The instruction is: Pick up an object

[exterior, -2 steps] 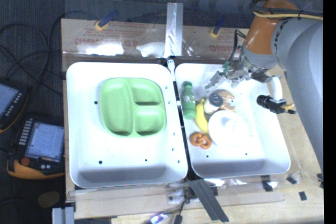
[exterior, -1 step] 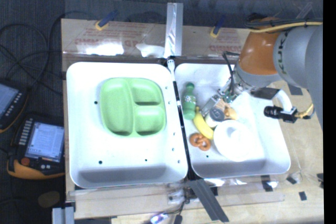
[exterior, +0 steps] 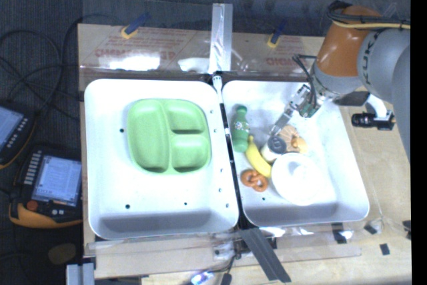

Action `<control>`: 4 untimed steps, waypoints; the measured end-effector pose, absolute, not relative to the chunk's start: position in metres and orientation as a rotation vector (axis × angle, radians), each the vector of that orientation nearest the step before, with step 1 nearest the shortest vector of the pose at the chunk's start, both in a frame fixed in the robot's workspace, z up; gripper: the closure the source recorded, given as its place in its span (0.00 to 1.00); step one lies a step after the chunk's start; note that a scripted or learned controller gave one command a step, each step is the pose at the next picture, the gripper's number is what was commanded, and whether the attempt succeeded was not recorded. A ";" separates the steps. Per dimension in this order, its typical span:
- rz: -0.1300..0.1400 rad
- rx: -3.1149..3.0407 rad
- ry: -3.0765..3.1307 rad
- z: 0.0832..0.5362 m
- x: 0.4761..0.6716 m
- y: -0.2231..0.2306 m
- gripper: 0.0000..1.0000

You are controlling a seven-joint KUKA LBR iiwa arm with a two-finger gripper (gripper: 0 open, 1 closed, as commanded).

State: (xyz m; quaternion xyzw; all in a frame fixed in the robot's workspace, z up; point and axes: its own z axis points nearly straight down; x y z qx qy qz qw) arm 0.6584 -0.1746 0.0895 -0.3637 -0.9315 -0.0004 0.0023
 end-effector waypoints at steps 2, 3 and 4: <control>-0.004 -0.009 -3.147 0.174 0.654 -0.122 0.00; -0.005 -0.336 -3.126 0.150 0.665 -0.096 0.00; -0.002 -0.251 -3.136 0.185 0.664 -0.040 0.00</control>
